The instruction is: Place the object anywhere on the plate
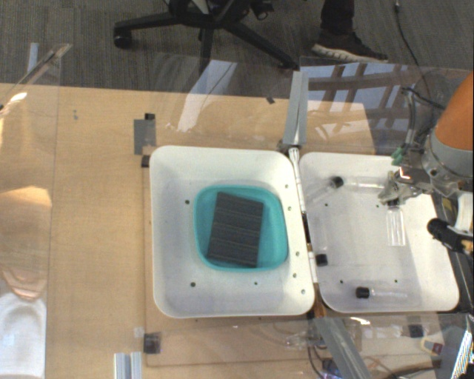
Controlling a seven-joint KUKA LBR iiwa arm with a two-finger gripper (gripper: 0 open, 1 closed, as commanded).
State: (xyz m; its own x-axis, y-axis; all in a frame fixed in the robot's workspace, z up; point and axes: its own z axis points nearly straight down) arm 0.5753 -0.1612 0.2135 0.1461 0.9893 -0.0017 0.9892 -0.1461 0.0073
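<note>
A teal square plate (275,233) lies in the middle of the left white bin (170,222). A dark grey ridged block (235,229) rests flat on the plate, tilted a little. My gripper (392,194) hangs over the upper right part of the right white bin (444,289), far to the right of the plate. Nothing shows in it. Just below the gripper lies a clear tube (396,226).
The right bin also holds a clear tube with a black cap (338,181) at its upper left and another black-capped one (363,293) near its front wall. A small black piece (321,259) sits by the divider. An office chair base (215,22) stands beyond the bench.
</note>
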